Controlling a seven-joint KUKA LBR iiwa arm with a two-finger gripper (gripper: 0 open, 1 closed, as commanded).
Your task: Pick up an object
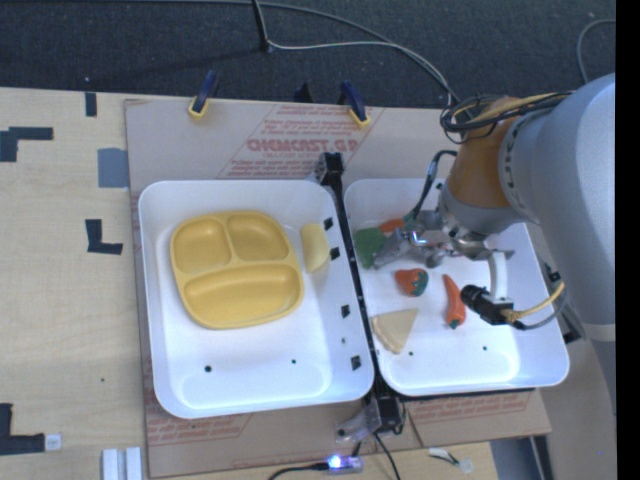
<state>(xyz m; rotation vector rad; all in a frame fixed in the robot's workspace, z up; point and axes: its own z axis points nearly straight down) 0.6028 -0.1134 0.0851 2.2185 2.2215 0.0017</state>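
My gripper (422, 240) hangs low over the back left part of the right bin (520, 368), with the grey arm and its orange band (478, 173) above it. Just left of it lies a green toy (368, 244), and a small orange-red piece (391, 226) sits beside it at the back. A red toy with a green tip (411, 282) lies just in front of the gripper. An orange carrot-like toy (454, 302) and a beige wedge (395, 329) lie nearer the front. I see nothing held in the gripper.
The left bin (250, 383) holds a yellow divided plate (236, 268) and a pale yellow piece (315, 247) by its right wall. The divider (347, 268) between the bins runs just left of the green toy. A black cable plug (485, 305) hangs beside the carrot.
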